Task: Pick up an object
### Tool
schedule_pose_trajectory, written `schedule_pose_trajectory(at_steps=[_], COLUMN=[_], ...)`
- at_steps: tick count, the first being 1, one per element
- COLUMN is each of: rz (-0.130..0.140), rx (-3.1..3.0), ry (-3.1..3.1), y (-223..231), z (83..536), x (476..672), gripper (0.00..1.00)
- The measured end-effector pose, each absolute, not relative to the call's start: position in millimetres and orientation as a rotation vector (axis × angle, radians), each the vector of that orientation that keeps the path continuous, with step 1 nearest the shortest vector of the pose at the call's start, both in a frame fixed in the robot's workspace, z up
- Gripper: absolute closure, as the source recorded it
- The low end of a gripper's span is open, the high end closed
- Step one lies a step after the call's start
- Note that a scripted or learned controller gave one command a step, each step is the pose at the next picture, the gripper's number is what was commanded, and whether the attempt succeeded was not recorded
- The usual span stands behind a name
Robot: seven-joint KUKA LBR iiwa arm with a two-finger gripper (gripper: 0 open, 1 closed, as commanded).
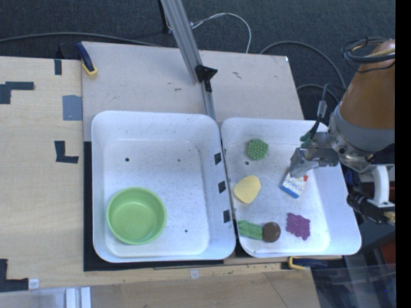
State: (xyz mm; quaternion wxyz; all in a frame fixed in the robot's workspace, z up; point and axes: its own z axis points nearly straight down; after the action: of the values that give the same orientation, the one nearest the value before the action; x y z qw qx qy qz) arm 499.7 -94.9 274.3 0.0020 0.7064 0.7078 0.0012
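Note:
The right bin [334, 236] holds a green knobbly ball [257, 149], a pale yellow lump [247, 189], a small white, blue and red carton [294, 186], a purple spiky piece [298, 226], a brown ball [271, 231] and a green block [250, 229]. My gripper [299, 166] hangs over the right side of this bin, its tip just above the carton's upper end. Whether it touches the carton is unclear. A green bowl [136, 215] sits in the left bin [154, 124], near its front left corner.
A slanted metal pole [186, 34] runs down from the top to the ridge between the bins. Cables [302, 56] loop on the bench behind the right bin. The arm's orange band [372, 95] and grey body fill the right edge.

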Motion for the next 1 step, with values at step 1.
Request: schedule_pose_trajectory(at_steps=[1], rz=[-0.002], rx=[2.216], ry=[2.229], y=[-45.7], z=[259.5], x=[517.3], gripper=[1.0])
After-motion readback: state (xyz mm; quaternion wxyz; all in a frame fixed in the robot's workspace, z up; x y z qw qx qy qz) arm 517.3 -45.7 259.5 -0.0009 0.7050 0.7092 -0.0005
